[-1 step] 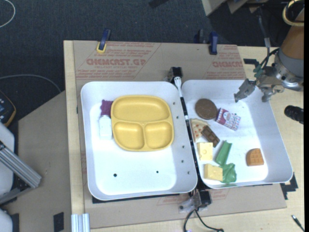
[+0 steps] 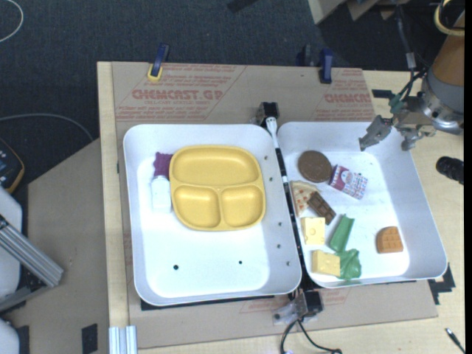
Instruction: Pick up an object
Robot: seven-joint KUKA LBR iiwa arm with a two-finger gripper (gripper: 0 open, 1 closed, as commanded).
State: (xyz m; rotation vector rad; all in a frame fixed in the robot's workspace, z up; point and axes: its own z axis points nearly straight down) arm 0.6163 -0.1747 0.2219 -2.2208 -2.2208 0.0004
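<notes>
My gripper (image 2: 389, 133) hangs over the far right part of the right bin (image 2: 413, 198), open, with nothing between its fingers. Below and left of it lie a brown round cookie (image 2: 315, 166) and a red-and-white packet (image 2: 349, 182). Further toward the front sit a pizza slice (image 2: 300, 195), a brown bar (image 2: 321, 207), a yellow cheese square (image 2: 313, 230), a green piece (image 2: 341, 234), another yellow block (image 2: 325, 262) and an orange biscuit (image 2: 389, 240).
The left bin (image 2: 214, 271) holds a yellow divided plate (image 2: 217, 186), with a purple item (image 2: 162, 163) and a white bottle (image 2: 160, 194) at its left. Clamps (image 2: 156, 65) pin the cardboard at the back.
</notes>
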